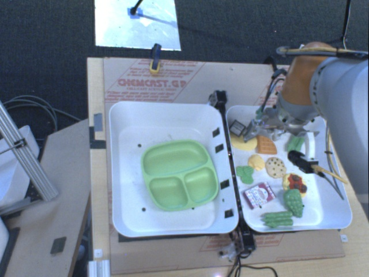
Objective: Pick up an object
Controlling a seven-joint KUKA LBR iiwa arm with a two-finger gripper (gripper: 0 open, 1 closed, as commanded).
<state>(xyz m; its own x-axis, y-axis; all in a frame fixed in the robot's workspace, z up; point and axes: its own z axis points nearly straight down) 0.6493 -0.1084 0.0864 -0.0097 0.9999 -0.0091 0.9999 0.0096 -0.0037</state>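
Gripper [254, 130] sits low in the far left corner of the right bin [327, 203], hanging off the grey arm [340, 91] that reaches in from the right. Honestly can't tell whether it's spread or pressed together, since that end is just a jumble of metal from this angle, and I can't see anything pinched in it.

All the stuff to grab is in that same bin. Right by the tool there's a yellow piece [243, 145] and an orange cracker [266, 145], both just beside its tip. A bit nearer the camera there's a chocolate chip cookie [275, 167], a small pale yellow bit [256, 162] and a leafy green thing [245, 174]. Near the front edge are a red and white packet [259, 195], a bumpy green piece [294, 202] and some green beans [277, 218].

The left bin [130, 154] just has a green divided plate [180, 173] lying flat in the middle, well apart from the arm.
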